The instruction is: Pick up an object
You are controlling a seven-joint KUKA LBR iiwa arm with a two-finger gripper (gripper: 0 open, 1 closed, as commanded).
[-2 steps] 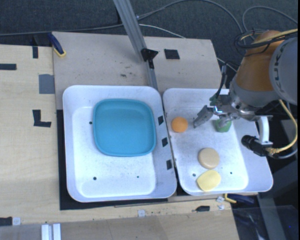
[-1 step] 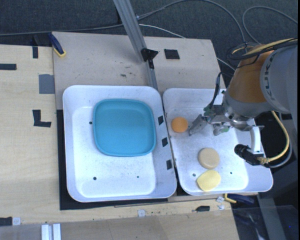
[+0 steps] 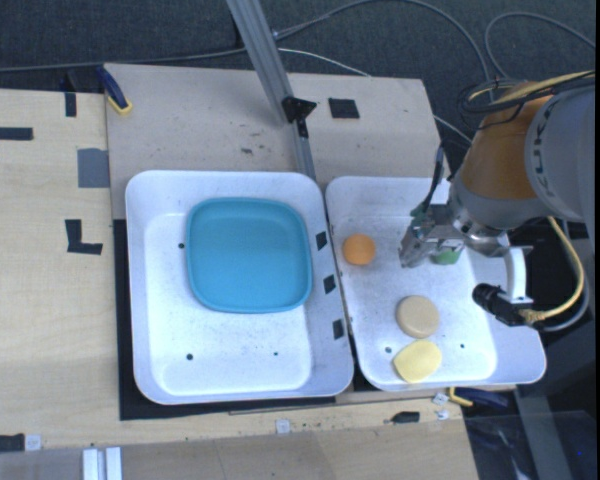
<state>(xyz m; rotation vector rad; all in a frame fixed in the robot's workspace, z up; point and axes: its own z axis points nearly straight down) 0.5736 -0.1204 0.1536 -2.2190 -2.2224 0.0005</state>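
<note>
Beside the gripper [image 3: 417,251], an orange ball [image 3: 359,250] lies apart.

You are looking at two white bins, the left bin [image 3: 160,268] holding a turquoise-blue plate [image 3: 248,254]. The right bin [image 3: 380,203] is showing an orange ball [image 3: 359,250], a beige disc [image 3: 418,316] and a pale yellow piece [image 3: 418,361]. The arm [image 3: 525,153] is showing grey and orange.
</note>
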